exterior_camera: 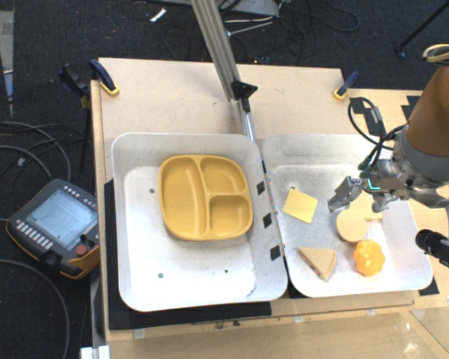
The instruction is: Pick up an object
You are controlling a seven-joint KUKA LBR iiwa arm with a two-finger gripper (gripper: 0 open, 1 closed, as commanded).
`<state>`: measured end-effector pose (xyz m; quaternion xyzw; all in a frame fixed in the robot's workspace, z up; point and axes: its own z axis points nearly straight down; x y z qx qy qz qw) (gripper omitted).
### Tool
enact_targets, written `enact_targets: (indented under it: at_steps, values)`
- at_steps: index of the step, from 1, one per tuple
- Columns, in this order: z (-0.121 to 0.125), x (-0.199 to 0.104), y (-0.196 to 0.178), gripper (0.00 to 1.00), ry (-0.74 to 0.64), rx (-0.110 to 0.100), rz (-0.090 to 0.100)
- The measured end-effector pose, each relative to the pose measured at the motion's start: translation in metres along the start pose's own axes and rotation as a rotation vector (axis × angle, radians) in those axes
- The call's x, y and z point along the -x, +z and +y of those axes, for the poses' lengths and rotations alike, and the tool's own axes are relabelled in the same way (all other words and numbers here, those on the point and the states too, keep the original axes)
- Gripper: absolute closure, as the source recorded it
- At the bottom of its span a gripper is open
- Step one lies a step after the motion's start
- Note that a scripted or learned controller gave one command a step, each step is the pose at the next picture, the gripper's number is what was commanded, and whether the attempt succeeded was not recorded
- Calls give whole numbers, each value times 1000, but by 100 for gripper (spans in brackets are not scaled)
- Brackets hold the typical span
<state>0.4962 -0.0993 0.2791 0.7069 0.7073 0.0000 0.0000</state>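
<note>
End effector (357, 198) sits over the right bin (325, 155), fingers spread, grasping nothing. Round tan disc (351, 229) lies just below it, orange lump (368, 257) further below, tan wedge (319, 261) below-left, yellow square (300, 206) to its left. Yellow 3-compartment tray (206, 197) rests well left, in the left bin (135, 223).

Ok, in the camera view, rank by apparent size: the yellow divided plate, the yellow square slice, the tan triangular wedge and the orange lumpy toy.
1. Yellow divided plate, by far the largest.
2. Yellow square slice and tan triangular wedge: too alike to rank.
3. Orange lumpy toy, slightly smaller, though not by much.
</note>
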Motion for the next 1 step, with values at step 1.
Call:
enact_targets:
  at_steps: [1]
  values:
    - [0, -10, 48, 0, 1, -5, 1]
